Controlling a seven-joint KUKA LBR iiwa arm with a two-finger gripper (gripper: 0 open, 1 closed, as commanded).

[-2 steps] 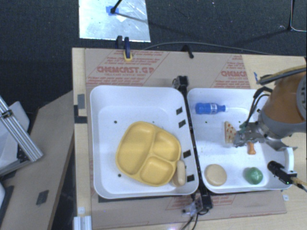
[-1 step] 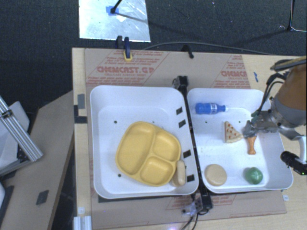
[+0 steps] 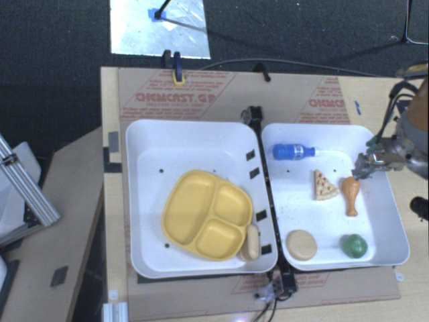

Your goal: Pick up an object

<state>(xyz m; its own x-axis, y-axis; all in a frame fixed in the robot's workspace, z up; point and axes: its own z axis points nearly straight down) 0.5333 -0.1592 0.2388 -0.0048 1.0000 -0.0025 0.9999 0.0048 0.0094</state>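
The right bin [image 3: 385,206] holds a blue bottle [image 3: 293,152] lying on its side at the back, a pizza slice [image 3: 325,186], an orange drumstick [image 3: 350,194], a tan round bun [image 3: 301,245] and a green ball [image 3: 354,245]. My gripper [image 3: 362,166] reaches in from the right edge, its tip just above the top of the drumstick, near the bin's right wall. Nothing shows between its fingers.
The left bin [image 3: 147,180] carries a yellow divided tray [image 3: 206,213] with a small beige bread roll [image 3: 251,242] at its lower right corner. Black clips run along the wall between the bins. A cardboard sheet lies under both bins.
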